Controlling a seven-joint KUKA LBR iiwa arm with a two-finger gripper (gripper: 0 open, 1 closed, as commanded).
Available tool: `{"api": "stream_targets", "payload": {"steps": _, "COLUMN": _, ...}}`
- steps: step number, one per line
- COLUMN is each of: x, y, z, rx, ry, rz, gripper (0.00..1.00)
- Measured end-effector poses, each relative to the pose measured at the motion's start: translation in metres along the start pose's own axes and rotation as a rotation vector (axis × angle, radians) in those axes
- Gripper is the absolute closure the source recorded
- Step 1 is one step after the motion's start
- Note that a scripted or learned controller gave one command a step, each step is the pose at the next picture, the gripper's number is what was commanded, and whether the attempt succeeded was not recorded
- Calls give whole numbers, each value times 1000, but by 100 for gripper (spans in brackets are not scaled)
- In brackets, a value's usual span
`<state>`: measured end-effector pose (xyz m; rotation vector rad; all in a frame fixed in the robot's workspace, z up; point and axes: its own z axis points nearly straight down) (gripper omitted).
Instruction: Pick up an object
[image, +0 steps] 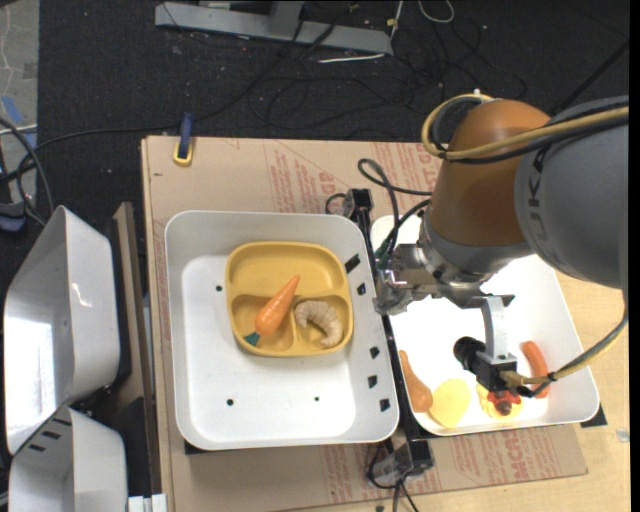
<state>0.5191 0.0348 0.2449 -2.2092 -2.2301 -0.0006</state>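
My gripper hangs below the orange-banded wrist, over the left edge of the right bin, close to the divide between the bins. In the right bin's near part lie an orange spoon-like piece, a yellow round piece, a small red and yellow item and an orange sausage-shaped piece. In the left bin a yellow divided plate holds an orange carrot and a pale shrimp. The arm hides much of the right bin's far part.
Black clips line the left bin's right wall. Cables run over the cardboard behind the bins. Spare white bins stand off the bench at the left. A yellow-handled clamp sits on the bench's far left corner.
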Motion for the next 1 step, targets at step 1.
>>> {"api": "stream_targets", "payload": {"steps": 1, "x": 48, "y": -8, "z": 7, "rx": 0, "ry": 0, "rz": 1, "gripper": 100}}
